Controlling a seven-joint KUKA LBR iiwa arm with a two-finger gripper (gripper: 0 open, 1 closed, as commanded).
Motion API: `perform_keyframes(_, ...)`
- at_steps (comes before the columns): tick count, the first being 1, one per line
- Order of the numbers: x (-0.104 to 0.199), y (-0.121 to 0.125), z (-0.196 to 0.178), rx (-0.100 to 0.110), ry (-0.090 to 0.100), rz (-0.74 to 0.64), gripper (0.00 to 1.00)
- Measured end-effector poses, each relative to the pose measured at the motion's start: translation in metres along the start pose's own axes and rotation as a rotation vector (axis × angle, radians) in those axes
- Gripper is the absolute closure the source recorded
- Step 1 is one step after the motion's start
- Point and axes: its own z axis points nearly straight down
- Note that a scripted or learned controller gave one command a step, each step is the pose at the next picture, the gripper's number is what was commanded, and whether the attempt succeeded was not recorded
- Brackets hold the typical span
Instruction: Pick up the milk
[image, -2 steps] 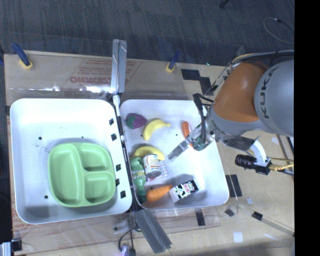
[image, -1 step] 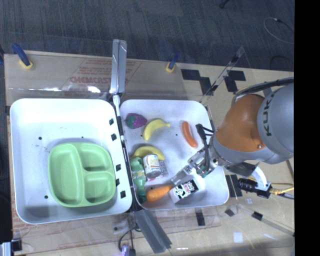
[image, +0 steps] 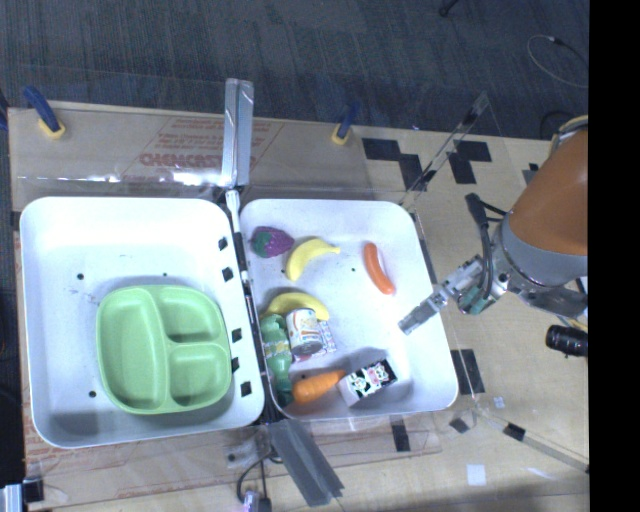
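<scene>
camera view looks down for you on two shallow white bins set side by side on the tabletop (image: 520, 420). your target, the small white milk carton with black cow spots (image: 368, 380), lies on its side near the front edge of the right white bin (image: 400, 215), just beside the orange carrot (image: 318, 386), which sits to its left. above the carrot you can see a small printed tin can (image: 305, 333) leaning against a green bottle-like item (image: 274, 340), with a yellow banana (image: 297, 302) just behind them. further back in that bin lie a second yellow banana (image: 308, 254), a purple bunch of grapes (image: 271, 241) and an orange-red sausage (image: 378, 268). the left white bin (image: 50, 225) holds a light green divided plastic tray (image: 165, 348).

the grey arm with its orange band (image: 555, 205) comes in from the right, and its gripper (image: 418, 318) hangs over the right rim of the right bin, well apart from the milk carton. you cannot tell how far open the fingers are; they appear as one dark blurred shape, and nothing is visibly between them
</scene>
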Motion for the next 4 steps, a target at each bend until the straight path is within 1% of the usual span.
perform_keyframes(1, 0.049, 0.035, 0.15, 0.002, 0.005, -0.218, 0.0)
perform_keyframes(2, 0.005, -0.003, 0.091, 0.0, 0.001, -0.339, 0.0)
perform_keyframes(3, 0.004, -0.002, 0.163, -0.001, -0.001, -0.327, 0.0)
perform_keyframes(4, 0.014, 0.004, 0.164, -0.001, 0.002, -0.271, 0.0)
